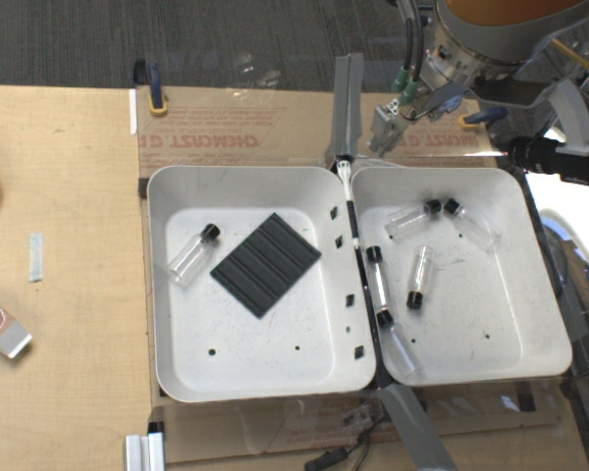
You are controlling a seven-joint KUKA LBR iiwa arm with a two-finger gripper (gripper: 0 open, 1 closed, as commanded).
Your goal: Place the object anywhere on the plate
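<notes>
A pale wooden worktop (59,165) carries two shallow white bins side by side, backed by a sheet of brown cardboard (236,130). In the left bin (162,263) a dark ribbed square plate (266,264) lies turned like a diamond, and just to its left rests a clear vial with a black cap (195,248), apart from the plate. The right bin (530,292), on the plate's far side, holds several more clear black-capped vials (417,278). The end effector (391,126) hangs above the cardboard behind the bins' shared edge; whether it is open I cannot tell, and nothing visible sits in it.
</notes>
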